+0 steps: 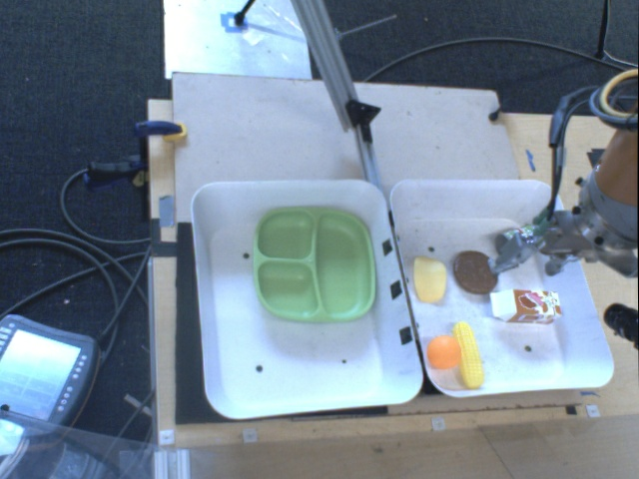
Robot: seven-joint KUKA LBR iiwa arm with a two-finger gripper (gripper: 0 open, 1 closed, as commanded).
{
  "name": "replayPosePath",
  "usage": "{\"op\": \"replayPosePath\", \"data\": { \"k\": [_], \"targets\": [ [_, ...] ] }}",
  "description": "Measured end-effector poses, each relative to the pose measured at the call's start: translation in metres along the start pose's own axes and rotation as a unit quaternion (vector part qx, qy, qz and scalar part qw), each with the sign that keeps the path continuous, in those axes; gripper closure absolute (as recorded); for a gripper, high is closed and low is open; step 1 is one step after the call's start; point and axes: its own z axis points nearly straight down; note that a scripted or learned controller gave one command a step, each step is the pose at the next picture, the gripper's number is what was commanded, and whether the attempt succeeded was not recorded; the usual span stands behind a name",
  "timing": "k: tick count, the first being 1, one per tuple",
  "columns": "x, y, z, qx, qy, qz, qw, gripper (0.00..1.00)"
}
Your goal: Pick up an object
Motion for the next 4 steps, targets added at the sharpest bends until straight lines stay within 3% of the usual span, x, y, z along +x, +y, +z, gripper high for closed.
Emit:
{"op": "replayPosePath", "data": {
  "k": [1, 4],
  "targets": [
    [0.000, 0.000, 0.000, 0.000, 0.000, 0.000, 1.0000, 0.00],
    [0.003, -0.003, 0.178, 0.003, 0.001, 0.002, 1.0000, 0.00]
  ]
}}
